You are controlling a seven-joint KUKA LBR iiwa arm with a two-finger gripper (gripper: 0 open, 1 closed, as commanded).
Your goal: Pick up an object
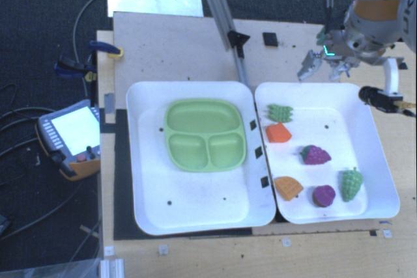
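Observation:
The right bin [365, 107] holds several toy foods: a green leafy piece [280, 113], an orange-red piece [278, 133], a purple grape bunch [315, 155], an orange wedge [287, 187], a dark purple round piece [324, 195] and a green grape bunch [351, 183]. My gripper [324, 67] hangs above the back rim of the right bin, its two fingers spread apart with nothing between them. It is well clear of all the toys.
The left bin [150, 205] holds a green divided plate [206, 135]. A slanted metal pole [218, 3] crosses the bench behind the bins. A black part [378, 98] sticks over the right bin's back right corner. A teach pendant [70, 139] lies off the bench to the left.

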